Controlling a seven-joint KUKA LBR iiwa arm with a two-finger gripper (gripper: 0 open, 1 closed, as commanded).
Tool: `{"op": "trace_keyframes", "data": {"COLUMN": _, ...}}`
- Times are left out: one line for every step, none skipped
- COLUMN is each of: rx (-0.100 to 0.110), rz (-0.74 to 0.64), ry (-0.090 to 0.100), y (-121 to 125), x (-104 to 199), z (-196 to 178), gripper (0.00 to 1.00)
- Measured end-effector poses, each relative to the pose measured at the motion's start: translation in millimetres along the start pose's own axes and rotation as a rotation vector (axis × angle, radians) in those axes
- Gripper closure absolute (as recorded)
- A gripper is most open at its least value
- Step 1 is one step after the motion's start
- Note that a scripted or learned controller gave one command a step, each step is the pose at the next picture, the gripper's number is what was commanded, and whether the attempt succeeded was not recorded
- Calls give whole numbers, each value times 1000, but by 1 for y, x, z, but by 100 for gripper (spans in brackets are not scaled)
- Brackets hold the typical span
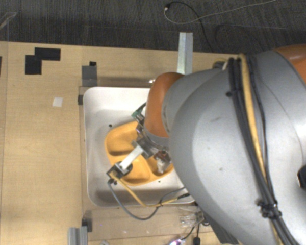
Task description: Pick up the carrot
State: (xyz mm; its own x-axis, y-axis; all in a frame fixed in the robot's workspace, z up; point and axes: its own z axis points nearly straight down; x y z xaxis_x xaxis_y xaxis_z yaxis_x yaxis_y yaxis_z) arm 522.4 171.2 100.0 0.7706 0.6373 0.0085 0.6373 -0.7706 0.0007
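Down in the white bin (97,190) the hand (155,154) hangs low, at the end of the grey arm (234,152) that comes in from the right and covers most of that side. Whether the hand is clenched or released cannot be told, as the wrist and its orange band (158,103) sit over it. Right at the hand, on its lower right side, is a small orange bit that may be the carrot (163,165), though the view there is too crowded to be sure, and nothing can be seen grasped. Under the hand and spreading out to its left lies a broad yellow-orange shape (120,139) on the bin floor, touching or nearly touching the hand. Farther left of the hand, past the bin wall, runs the pale wooden bench (35,162), with black patches (41,59) well up and to the left. Above the hand, at the bin's far edge, stands a metal post (185,52). Beyond that lies dark carpet (92,9) with a thin cable (219,13) looping across it.
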Motion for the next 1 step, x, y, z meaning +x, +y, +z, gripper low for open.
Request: {"op": "trace_keyframes", "data": {"rx": -6, "rz": 472, "ry": 13, "y": -46, "x": 40, "z": 4, "gripper": 0}}
